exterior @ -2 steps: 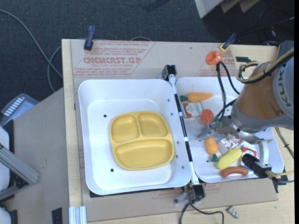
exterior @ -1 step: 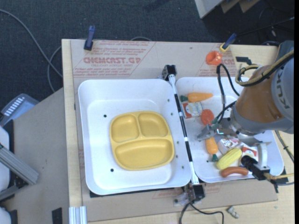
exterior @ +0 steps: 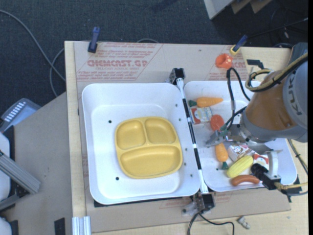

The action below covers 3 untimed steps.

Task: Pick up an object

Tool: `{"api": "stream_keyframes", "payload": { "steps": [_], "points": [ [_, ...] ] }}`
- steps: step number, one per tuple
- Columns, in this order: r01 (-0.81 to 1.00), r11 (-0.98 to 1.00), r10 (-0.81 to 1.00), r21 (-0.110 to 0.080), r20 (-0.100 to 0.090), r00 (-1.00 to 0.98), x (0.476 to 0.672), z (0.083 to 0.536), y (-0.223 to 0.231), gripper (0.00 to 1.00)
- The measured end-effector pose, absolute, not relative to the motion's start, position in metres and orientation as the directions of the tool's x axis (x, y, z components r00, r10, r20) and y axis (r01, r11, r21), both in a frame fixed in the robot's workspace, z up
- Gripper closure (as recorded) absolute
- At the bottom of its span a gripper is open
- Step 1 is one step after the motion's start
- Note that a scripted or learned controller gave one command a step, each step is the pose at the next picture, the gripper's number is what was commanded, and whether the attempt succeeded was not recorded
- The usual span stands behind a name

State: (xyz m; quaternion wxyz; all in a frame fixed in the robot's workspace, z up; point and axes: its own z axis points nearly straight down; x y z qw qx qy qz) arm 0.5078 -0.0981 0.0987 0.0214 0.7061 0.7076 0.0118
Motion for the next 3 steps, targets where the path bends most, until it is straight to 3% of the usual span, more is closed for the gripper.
{"api": "stream_keyframes", "payload": {
  "steps": [1, 2, 3],
  "points": [
    [0.998, 0.002, 1.000, 0.057, -0.021, 0.000, 0.494, 0.099, -0.100, 0.00],
    [0.998, 0.001, 1.000, 0.056, -0.021, 0.000, 0.494, 0.098, -0.100, 0.00],
    [0.998, -0.006, 0.999, 0.061, -0.031, 0.008, 0.494, 0.110, -0.105, 1.00]
  ]
}}
